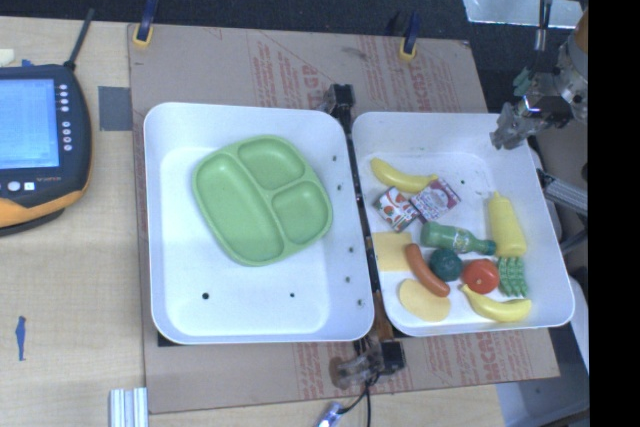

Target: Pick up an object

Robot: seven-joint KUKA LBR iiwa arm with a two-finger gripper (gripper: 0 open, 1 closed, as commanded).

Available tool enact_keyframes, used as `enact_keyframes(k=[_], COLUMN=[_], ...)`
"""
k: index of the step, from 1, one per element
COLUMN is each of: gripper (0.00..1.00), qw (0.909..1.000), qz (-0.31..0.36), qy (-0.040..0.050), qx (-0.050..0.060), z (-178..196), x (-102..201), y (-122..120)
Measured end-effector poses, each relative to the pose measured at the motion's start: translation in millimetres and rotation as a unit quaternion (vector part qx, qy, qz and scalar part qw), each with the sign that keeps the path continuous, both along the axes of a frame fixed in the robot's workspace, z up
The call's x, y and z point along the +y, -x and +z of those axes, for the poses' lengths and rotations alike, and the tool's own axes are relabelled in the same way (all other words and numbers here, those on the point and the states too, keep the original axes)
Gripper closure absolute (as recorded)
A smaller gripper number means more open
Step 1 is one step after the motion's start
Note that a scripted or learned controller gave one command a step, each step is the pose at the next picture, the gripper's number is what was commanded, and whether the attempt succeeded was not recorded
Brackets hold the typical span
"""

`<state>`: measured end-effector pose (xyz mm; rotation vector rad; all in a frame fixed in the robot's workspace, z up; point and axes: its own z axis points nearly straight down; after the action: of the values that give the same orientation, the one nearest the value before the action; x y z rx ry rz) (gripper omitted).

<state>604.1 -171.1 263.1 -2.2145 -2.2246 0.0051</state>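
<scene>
Cardboard-topped bench, glossy divided green plate, end effector grip state unclear

toy food | mixed pieces | lying loose | right bin

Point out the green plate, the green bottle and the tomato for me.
Green plate (262, 200): camera view, on the ridge where its three compartments meet.
Green bottle (455, 238): camera view, on the middle of its body.
Tomato (481, 276): camera view, on its red top.
</scene>
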Motion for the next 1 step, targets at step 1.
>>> enact_keyframes(k=[1], gripper=[0.0], qw=[1.0], qz=[0.0], qy=[0.0004], qx=[0.001], z=[-78.0], x=[-34.0], y=[37.9])
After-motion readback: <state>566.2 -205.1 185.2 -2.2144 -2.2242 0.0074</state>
